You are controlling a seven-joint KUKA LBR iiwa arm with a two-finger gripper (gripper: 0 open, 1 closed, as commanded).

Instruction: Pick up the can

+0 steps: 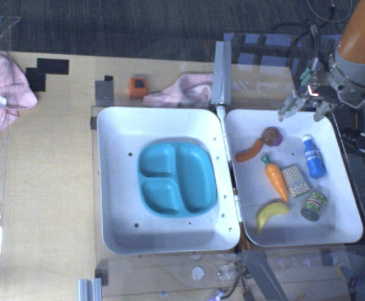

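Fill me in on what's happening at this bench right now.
A grey KUKA arm with an orange band reaches in from the right, its gripper open and holding nothing above the far edge of the right bin. Its target, the can, lies untouched near that bin's near right corner, beside a banana, a carrot and a blue bottle. The left bin holds a blue divided tray. The pick has not yet happened.
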